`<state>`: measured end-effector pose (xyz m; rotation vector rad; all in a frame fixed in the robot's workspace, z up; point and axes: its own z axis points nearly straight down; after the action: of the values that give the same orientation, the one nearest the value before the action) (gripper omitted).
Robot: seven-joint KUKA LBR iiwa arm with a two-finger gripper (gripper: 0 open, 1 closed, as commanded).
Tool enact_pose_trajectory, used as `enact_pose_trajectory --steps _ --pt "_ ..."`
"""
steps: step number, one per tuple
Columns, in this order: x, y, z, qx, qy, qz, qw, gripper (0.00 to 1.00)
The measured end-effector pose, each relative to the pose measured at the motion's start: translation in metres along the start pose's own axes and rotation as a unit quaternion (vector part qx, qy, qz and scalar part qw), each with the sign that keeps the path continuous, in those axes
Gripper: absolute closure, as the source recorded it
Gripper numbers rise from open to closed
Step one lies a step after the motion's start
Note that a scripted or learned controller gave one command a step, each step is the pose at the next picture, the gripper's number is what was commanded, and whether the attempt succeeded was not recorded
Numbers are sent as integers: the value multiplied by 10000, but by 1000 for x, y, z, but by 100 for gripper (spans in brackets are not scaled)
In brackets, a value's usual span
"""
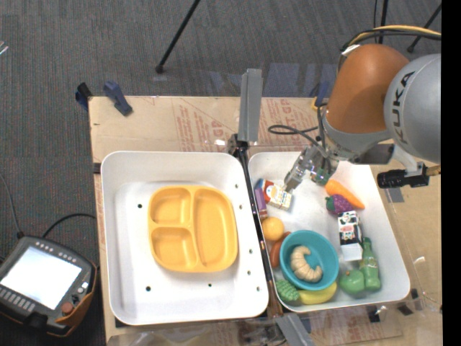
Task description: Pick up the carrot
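1. My gripper (308, 170) hangs over the upper part of the right bin (385, 215), reaching in from the right below my orange band
2. My fingers point down and to the left, toward a small carton (278, 195) that lies near the bin's left wall; whether they are apart or together I cannot tell, and I see nothing between them
3. The carrot (344, 193) lies on the bin floor just to the right of my gripper, orange, slanting down to the right, apart from my fingertips
4. A purple bunch of grapes (334, 205) sits touching the carrot's lower left side
5. Below the carrot a black-and-white milk carton (349, 234) lies lengthwise, with a green bottle (370, 264) and a green pepper (352, 282) near the lower right corner
6. A teal bowl (310, 259) holding a pale croissant (305, 262) stands in the lower middle, with an orange (272, 229) just above its left rim and a yellow banana (318, 294) under its lower edge
7. The left bin (122, 193) holds a yellow divided plate (192, 228), well apart from me
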<state>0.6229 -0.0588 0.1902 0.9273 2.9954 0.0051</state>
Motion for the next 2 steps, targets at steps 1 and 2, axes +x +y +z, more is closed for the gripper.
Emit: enact_pose_trajectory --steps 1,2 --pt "-13 -51 -74 5 -21 -55 10000 100" --pt "53 -100 32 42 78 -295 9995 100"
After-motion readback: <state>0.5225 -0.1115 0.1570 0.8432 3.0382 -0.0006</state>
